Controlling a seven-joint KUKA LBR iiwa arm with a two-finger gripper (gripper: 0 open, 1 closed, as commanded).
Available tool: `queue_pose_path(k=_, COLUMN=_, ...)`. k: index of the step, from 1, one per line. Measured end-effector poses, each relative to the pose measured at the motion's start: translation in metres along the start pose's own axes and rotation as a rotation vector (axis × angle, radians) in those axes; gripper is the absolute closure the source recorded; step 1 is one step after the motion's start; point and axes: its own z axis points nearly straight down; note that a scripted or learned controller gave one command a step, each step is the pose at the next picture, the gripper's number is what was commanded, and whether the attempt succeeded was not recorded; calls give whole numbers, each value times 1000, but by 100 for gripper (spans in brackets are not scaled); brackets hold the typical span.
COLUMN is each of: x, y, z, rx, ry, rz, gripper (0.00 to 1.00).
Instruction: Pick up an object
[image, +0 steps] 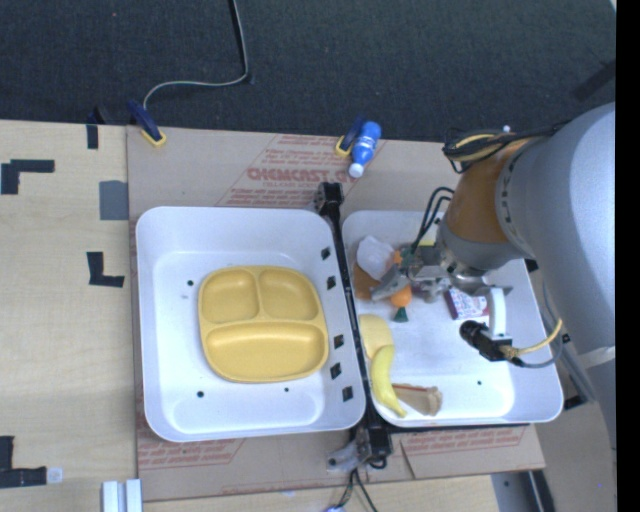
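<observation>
Yellow banana (380, 365): lies in the right bin (520, 405) against its left wall, long axis running near to far, curved, its tip toward the near left corner. Touching its near end, a tan wedge-shaped piece (418, 399) lies crosswise along the near edge of that bin.

Left bin (160, 330): holds one yellow divided tray (263, 324), three compartments, set about the middle, the long compartment toward the near side.

Hand (420, 275): grey arm with orange band (480, 205) reaches in from the right and comes down over the far left part of the right bin. Whether its fingers are spread or pressed together cannot be told. The banana lies nearer than the hand and a little left of it, apart from it.

Small items clustered at the hand: a crumpled pale wrapper (375, 255) on the left, an orange piece (400, 295) and a small dark green piece (401, 314) just below; a red-and-white packet (468, 303) to the right.

Surface (60, 300): pale wood with black tape marks, a cardboard sheet (280, 170) under both bins. On the cardboard's far edge, a blue-and-white bottle (363, 147) lying tilted; at the far left corner, a blue clamp (146, 122).

Beyond: dark carpet (350, 50) with a thin cable (215, 80) across it.
</observation>
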Motion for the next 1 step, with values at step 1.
queue_pose_path(k=1, x=-1, y=0, z=-10, rx=1, ry=-2, rz=-1, gripper=100)
